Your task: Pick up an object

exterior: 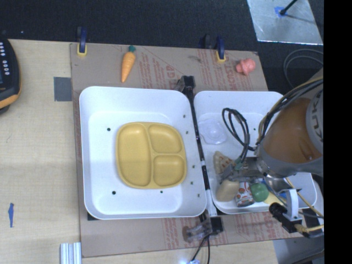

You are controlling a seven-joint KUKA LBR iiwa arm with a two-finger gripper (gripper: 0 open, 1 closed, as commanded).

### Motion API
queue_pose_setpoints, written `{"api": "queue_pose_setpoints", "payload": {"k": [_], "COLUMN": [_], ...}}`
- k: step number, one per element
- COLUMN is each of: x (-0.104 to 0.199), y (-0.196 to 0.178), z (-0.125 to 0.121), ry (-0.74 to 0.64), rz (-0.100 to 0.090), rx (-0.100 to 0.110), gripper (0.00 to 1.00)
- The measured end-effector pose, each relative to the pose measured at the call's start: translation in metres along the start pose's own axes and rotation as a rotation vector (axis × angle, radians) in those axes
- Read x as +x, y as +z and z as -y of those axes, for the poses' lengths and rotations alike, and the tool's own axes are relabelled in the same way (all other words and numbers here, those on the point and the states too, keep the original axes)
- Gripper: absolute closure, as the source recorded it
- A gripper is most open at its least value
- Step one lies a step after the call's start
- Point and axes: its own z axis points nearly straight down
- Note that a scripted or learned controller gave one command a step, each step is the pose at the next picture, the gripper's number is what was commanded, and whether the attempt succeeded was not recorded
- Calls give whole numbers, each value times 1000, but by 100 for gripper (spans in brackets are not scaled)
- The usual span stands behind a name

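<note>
One small green ball [259, 191]

Yellow divided plate [151, 154] sits in left white bin [93, 147]. Toy carrot [127, 64] lies on cardboard [165, 70] behind that bin, pink lump [246, 65] near far right corner. Blue clamps [82, 39] along back edge. Wooden desk [33, 164]; dark device [7, 73] at left edge.

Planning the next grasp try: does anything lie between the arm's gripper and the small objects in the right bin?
Nothing visible does. The gripper hangs directly over the pile in the right white bin, beside the green ball and beige wedge-shaped piece.
</note>
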Motion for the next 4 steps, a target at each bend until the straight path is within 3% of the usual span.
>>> {"api": "queue_pose_setpoints", "payload": {"k": [1, 2, 3, 4], "x": [-28, -31, -32, 24], "y": [-4, -5, -15, -110], "z": [-67, -147, -144, -118], "ry": [-2, -4, -7, -6], "rz": [4, 3, 2, -1], "rx": [-13, -11, -5, -13], "gripper": [0, 0, 100, 100]}}
